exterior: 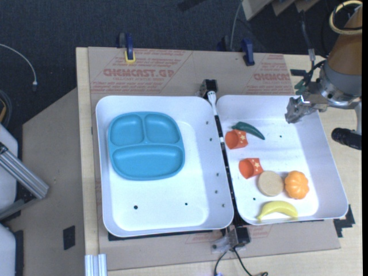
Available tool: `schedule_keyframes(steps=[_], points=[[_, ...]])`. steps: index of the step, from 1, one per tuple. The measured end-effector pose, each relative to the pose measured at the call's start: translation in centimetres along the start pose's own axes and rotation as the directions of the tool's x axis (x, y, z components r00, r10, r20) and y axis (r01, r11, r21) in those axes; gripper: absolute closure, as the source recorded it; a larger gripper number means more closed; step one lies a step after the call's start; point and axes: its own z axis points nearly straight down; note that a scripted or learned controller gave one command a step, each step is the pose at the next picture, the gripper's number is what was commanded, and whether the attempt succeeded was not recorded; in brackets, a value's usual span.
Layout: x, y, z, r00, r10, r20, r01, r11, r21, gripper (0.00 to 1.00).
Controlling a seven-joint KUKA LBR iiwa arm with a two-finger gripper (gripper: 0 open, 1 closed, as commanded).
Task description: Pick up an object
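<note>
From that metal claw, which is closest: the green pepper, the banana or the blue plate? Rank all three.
Measured from the gripper, at the right bin's far edge:
1. Green pepper, right bin, just left of the gripper.
2. Banana, right bin's near edge.
3. Blue plate, over in the left bin.

gripper point(294, 110) is hanging over right bin point(322, 154) at 2 o'clock | blue plate point(146, 145) is sitting in left bin point(195, 171) | banana point(278, 210) is lying at 5 o'clock
</note>
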Motion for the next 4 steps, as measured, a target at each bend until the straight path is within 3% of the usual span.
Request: schedule_keyframes(steps=[4], points=[[22.1,0.6,-3.3,1.000,-0.002,0.000,0.002,1.000,-0.004,1.00]])
